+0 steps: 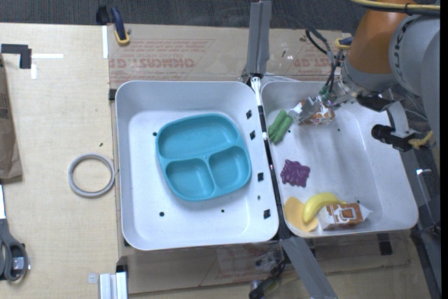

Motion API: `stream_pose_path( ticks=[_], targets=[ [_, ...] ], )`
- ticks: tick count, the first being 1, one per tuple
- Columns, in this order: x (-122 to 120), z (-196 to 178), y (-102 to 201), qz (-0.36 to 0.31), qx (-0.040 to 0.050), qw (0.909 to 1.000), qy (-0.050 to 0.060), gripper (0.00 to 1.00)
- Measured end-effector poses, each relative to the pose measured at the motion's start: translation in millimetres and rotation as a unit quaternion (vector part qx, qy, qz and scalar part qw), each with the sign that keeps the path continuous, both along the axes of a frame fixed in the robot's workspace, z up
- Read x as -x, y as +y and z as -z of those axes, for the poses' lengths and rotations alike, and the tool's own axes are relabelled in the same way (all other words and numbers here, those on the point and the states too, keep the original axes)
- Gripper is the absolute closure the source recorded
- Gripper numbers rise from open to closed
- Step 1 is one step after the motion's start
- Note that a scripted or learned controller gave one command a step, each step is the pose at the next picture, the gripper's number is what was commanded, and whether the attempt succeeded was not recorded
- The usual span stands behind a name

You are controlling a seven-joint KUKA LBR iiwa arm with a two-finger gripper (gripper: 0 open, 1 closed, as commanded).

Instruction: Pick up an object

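My gripper (323,103) hangs low over the far part of the right bin (381,171), under the orange wrist band (371,45). Right at its tip lies a small crinkled silver and brown packet (315,113); whether it is held cannot be told. A green pickle-shaped toy (280,126) lies just left of it by the bin wall. A purple grape bunch (295,173) sits mid-bin. At the near edge are a yellow banana (320,204), a yellow disc (297,213) and a small orange carton (343,215).
The left bin (136,150) holds a blue divided plate (203,156). On the bench to the left lie a grey tape ring (91,174), scissors (10,259) and a brown bag (8,129). A metal divider post (259,38) stands between the bins.
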State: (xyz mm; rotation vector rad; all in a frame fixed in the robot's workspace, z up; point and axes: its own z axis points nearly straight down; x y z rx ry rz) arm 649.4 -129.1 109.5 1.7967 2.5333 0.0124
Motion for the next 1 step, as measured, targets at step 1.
stream_pose_path(
  ticks=[1],
  targets=[
    [1.8,0.1,18.3,-0.001,-0.0008,1.0000,-0.001,0.00]
  ],
)
